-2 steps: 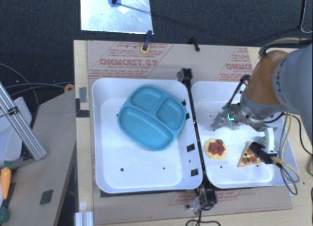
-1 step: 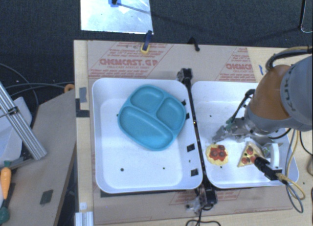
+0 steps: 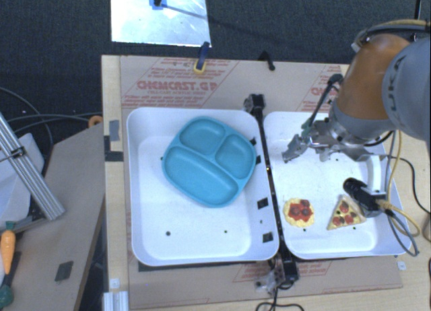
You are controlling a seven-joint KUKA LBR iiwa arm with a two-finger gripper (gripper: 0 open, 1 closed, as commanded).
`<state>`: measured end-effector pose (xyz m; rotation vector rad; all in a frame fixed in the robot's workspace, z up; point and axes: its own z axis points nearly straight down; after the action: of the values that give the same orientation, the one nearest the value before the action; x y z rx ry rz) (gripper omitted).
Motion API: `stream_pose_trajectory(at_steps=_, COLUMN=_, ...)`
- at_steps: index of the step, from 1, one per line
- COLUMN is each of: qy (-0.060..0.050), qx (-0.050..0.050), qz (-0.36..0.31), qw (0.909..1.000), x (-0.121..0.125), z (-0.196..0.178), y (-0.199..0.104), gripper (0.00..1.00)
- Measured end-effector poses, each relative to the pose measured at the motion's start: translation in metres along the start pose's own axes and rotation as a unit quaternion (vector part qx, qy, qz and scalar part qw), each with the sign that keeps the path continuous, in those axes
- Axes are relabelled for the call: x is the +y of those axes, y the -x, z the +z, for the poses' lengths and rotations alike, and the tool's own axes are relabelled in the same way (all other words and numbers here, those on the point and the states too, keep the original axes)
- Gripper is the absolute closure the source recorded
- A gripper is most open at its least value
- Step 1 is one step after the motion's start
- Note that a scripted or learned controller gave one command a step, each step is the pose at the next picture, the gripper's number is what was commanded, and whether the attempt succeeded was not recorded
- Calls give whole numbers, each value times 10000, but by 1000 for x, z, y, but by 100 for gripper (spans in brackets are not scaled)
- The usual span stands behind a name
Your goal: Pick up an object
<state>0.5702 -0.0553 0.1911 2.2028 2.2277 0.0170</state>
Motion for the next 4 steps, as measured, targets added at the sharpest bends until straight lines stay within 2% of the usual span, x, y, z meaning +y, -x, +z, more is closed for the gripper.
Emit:
stream_pose_trajectory(at_steps=1, qy=-24, qx=9, qz=-14, qw=10000, x=54, z=-17, y=-90, gripper=0)
stream_pose_trajectory(at_steps=2, qy=-51, qx=2, qz=27, qw=10000, x=-9, z=-73, y=-95, gripper=0)
stream_pose_trajectory(at_steps=3, qy=-50, qx=-1, qz=21, qw=10000, x=21, z=-66, y=-130, gripper=0)
stream_pose_trajectory(at_steps=4, qy=-37, qx=-7, qz=25, qw=10000, x=81, z=-64, y=-138, gripper=0)
